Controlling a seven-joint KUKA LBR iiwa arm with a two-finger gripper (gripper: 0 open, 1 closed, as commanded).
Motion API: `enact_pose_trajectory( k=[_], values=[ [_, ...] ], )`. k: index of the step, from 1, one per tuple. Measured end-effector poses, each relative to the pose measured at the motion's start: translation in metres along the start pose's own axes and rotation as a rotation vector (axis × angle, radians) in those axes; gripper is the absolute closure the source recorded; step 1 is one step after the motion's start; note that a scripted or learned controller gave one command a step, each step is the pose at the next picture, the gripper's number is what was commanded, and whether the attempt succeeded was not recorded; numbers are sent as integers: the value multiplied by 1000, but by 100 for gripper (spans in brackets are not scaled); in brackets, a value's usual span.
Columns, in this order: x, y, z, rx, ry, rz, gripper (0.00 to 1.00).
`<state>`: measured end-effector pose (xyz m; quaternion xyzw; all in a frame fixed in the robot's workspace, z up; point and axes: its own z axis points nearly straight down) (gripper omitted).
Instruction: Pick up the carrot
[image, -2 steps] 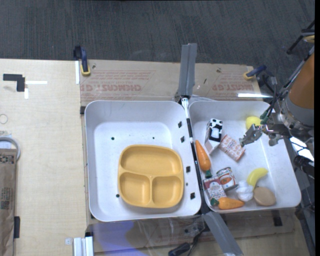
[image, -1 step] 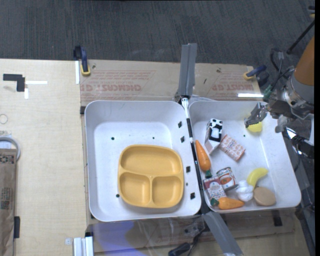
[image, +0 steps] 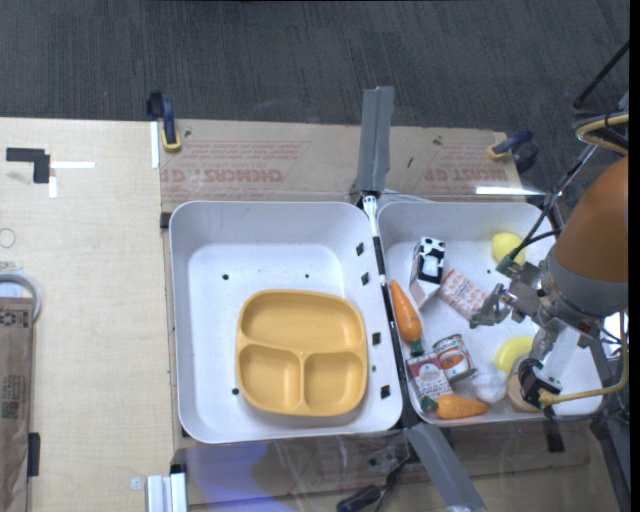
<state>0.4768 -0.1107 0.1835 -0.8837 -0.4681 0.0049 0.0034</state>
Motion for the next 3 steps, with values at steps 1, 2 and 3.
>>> enact_pose_trajectory(
  k=[1,2,3],
  values=[
    [-52,36,16,-2,1,18,0],
    [-31,20,78,1,2,-2,0],
    [-69,48,-110,-4,0,81,0]
  ],
)
